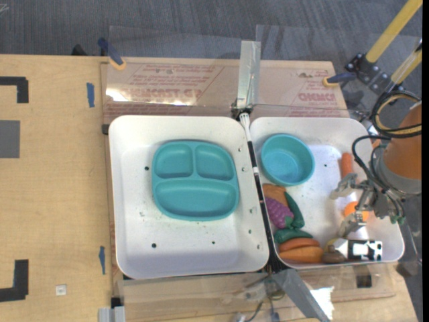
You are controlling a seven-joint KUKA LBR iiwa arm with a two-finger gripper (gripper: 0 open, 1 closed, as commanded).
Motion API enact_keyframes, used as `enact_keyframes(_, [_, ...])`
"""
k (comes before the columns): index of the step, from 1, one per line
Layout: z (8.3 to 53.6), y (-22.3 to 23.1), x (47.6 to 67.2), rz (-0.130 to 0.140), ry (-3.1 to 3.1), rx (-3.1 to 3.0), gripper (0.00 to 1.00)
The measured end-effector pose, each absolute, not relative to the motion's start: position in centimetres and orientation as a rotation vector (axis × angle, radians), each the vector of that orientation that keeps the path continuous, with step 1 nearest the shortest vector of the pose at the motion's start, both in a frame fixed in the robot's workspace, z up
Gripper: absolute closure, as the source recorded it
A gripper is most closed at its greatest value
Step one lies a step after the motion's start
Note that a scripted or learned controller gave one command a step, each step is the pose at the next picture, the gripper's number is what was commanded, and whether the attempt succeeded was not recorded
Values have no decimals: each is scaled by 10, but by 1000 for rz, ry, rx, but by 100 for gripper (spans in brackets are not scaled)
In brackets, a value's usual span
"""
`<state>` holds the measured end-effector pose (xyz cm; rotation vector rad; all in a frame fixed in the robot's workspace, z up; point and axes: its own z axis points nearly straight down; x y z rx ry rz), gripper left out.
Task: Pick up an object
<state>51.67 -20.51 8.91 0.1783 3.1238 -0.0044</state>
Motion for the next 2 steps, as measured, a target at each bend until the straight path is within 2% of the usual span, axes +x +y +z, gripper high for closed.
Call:
enact_keyframes(1, [103,-205,521,-8,3111,176,100])
enact_keyframes(2, [89,-224,569,-2,3121,239,100])
